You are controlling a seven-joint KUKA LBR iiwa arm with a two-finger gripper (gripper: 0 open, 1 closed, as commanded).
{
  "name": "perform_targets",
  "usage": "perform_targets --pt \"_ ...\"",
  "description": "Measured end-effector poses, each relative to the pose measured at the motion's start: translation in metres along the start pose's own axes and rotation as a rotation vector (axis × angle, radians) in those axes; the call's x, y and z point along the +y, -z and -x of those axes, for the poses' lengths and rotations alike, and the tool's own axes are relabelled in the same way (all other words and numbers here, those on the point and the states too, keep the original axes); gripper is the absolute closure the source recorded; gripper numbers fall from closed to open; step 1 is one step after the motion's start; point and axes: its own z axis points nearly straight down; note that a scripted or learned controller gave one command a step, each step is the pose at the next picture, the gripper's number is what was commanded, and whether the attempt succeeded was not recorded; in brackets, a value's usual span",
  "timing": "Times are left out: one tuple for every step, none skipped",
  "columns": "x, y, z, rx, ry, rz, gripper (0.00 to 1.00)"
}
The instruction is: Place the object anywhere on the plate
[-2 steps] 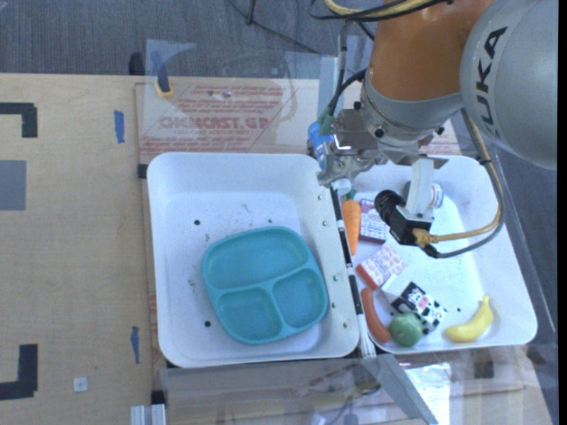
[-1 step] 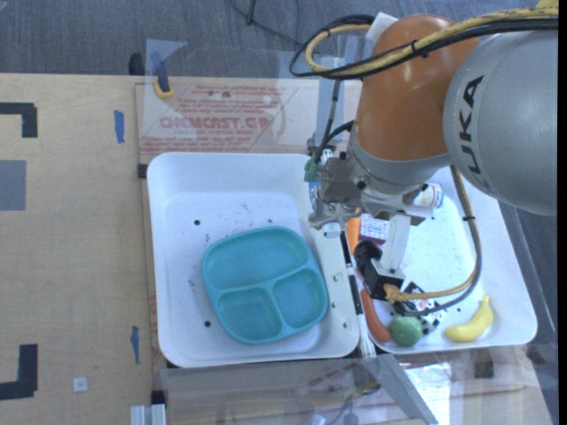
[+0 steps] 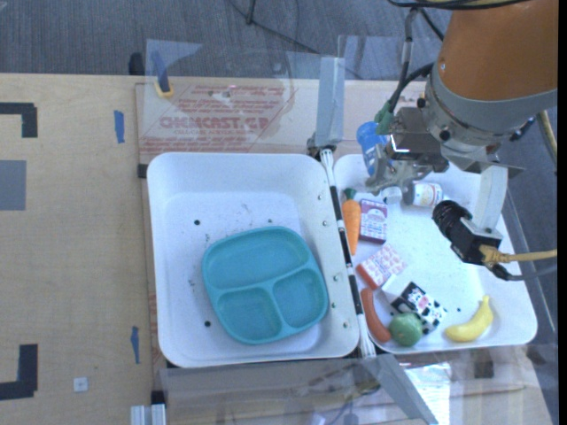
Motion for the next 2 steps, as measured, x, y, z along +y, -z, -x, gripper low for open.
perform_targets --pt "0.028 -0.045 -0.020 0.000 -0.023 -0.002 1.00" --pt "-0.008 -0.068 -0.044 0.000 0.052 -0.003 1.00"
